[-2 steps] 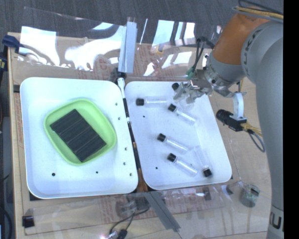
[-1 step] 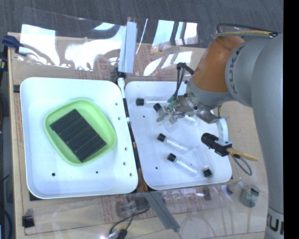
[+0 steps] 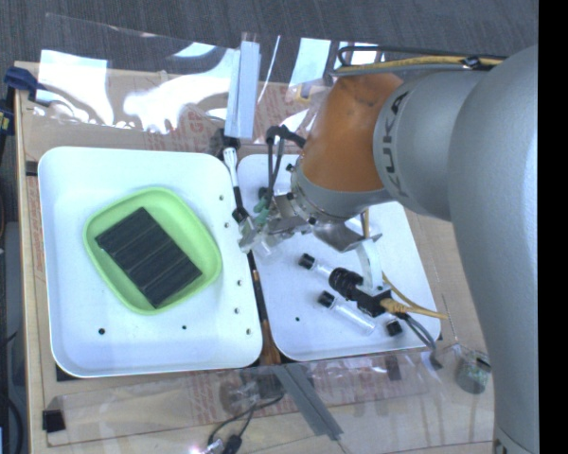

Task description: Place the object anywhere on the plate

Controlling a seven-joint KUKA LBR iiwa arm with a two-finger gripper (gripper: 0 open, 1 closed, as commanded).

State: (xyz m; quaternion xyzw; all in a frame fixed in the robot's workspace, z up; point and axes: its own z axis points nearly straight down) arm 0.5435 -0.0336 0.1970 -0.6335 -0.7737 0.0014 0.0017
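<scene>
Jaws are too small and cluttered here, so I cannot tell if they stand wide or narrow. Near the middle of the left bin (image 3: 76, 334) sits the green plate (image 3: 197, 230), and the dark ribbed slab (image 3: 149, 256) lies flat on it, inside the rim. Just right of the plate, where both bins meet, hangs the gripper (image 3: 253, 227). Further right of the plate is the right bin (image 3: 293, 334). I judge the placing done; the next move is only to lift away without touching the plate.
</scene>
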